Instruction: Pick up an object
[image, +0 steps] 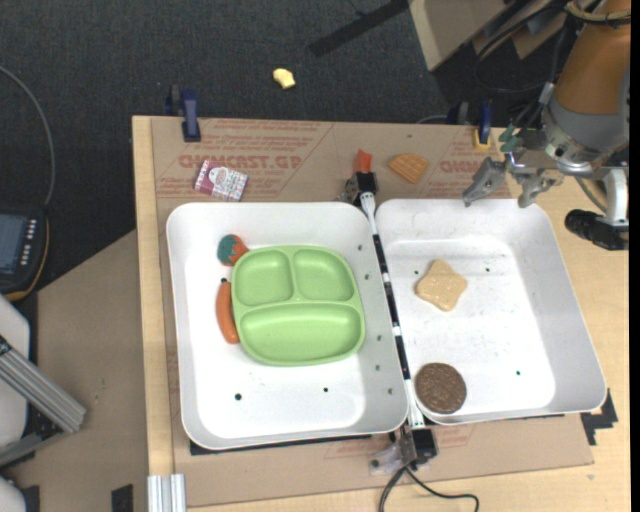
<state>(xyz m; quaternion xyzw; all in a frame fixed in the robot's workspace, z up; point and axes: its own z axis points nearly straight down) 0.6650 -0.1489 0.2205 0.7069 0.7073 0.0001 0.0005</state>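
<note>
Nearest the camera, a round brown cookie (440, 388) lies flat at the front edge of the right bin (540, 330), close to the divider between the two bins. Being round, it has no long axis that I can name. Farther back in the same bin sits a pale tan biscuit (441, 286), a lumpy square with its corners pointing roughly to the bin's corners, so it reads as slightly turned; it lies apart from the cookie and from every wall.

In the left bin (200, 370) a green divided plate (297, 304) lies flat, its large compartment toward the front, two smaller ones behind. An orange carrot-like piece (227, 311) lies just beside the plate's left rim, its long axis running front to back. A small teal and red object (232, 248) rests at the plate's back left corner.

Beyond the bins, on the cardboard, lie an orange cracker (407, 167) and a small printed packet (220, 180).

My pincer (508, 188) hangs over the far rim of the right bin, fingers spread apart, with nothing between them, well apart from the biscuit
</note>
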